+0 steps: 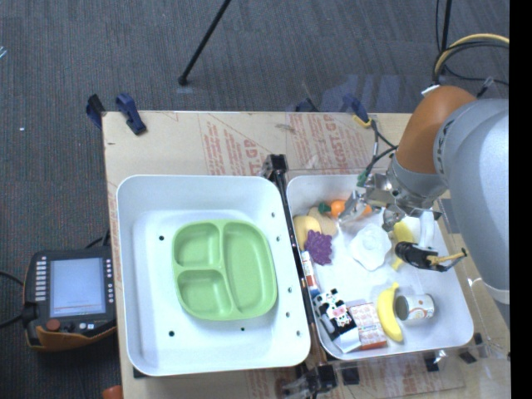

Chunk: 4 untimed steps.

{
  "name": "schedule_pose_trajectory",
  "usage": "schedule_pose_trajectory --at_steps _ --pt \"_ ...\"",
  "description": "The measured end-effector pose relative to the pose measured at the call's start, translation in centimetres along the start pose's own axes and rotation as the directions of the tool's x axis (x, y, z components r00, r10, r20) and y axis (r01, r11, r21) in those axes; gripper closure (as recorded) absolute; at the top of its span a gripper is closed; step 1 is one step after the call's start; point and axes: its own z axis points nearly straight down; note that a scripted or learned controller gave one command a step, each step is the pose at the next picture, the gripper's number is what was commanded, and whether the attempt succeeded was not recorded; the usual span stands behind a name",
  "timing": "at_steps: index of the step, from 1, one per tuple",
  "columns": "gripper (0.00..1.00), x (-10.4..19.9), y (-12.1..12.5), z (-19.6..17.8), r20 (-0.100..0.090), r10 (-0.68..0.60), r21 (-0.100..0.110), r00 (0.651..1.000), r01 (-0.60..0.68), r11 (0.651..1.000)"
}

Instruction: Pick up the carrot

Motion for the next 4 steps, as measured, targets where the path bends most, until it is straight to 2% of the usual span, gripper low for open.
schedule_pose_trajectory --at_steps 1,2,3,4 --pt "0.0 -2.5 0.4 0.0 -0.009 0.35 0.031 0.937 -0.349 0.936" --pt "1.0 -2.6 0.7 -0.9 -0.004 0.345 0.011 0.939 -0.345 0.939" --pt "1.0 -3.0 -7.1 0.1 -0.001 0.188 0.002 0.982 -0.188 0.982" --pt "0.0 -3.1 -7.1 0.0 -0.001 0.189 0.001 0.982 -0.189 0.982"
